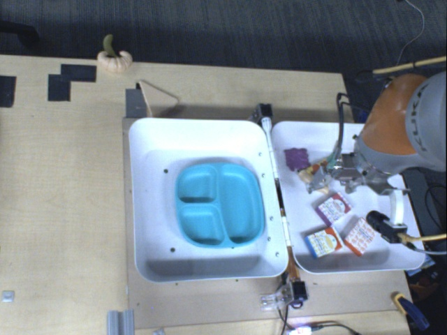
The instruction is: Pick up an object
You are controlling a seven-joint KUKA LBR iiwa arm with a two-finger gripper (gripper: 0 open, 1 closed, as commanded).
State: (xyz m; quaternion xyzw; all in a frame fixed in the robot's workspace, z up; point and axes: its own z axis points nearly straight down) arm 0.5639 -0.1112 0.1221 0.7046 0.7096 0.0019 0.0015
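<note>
The right bin [349, 128] holds a purple block [296, 158] near its far left corner. A small tan piece [306, 174] lies just below the block. Three small printed packets lie toward the front: a pink one [333, 207], an orange-and-white one [360, 236] and a yellow-and-blue one [323, 242]. My gripper [323, 178] hangs low over the middle of this bin, with its metal tip beside the tan piece and just above the pink packet. I see nothing clearly held in it.
The left bin [143, 187] holds a blue divided plate [220, 202]. A small pale gourd [114, 60] sits on the bench at the back left, beside black patches [70, 81]. My arm covers the right bin's right side.
</note>
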